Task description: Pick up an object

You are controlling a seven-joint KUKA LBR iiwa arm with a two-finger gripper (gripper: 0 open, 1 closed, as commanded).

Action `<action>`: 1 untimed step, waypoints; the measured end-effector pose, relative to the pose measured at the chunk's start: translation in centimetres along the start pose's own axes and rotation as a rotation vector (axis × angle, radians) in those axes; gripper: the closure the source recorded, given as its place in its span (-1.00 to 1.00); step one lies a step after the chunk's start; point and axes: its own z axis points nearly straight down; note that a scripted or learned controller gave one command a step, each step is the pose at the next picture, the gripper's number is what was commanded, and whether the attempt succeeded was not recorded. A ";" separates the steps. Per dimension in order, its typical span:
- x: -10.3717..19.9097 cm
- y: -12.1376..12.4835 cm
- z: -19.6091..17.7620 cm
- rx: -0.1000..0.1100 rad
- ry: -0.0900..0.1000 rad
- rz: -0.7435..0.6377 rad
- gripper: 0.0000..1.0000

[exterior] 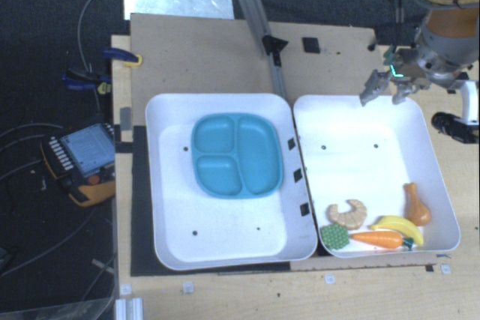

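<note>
Gripper: the gripper (388, 91) hangs over the far rim of the right bin (352, 131), up by its back edge, with its two fingers spread apart and nothing between them.
Arm: the grey arm (450, 4) with its orange band comes in from the upper right.
Targets: all the pickable things sit bunched in the near corner of the right bin: a croissant (347, 213), a green broccoli piece (334, 237), a carrot (377, 239), a banana (399, 227) and a drumstick (416, 205).
Gap: gripper and pile are well apart, at opposite ends of the same bin.
Left bin: the left bin (169, 161) holds a blue divided plate (237, 156), flat and wide, likely a poor fit for these fingers.
Risk, empty close: if the arm drops straight down from here, I'd expect it to meet bare bin floor or the rim and come up with nothing.
Risk, crowding: carrot, banana and broccoli lie touching or nearly so, and a finger landing between them could shove one aside or pinch two at once.
Risk, wall: the pile hugs the near wall and corner, so a finger may strike the rim before it can straddle anything.
Best bet: the drumstick stands a little apart from the rest, which looks like the cleaner grab.
</note>
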 end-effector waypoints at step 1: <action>0.0 0.1 -0.2 -0.004 -0.001 0.000 -1.00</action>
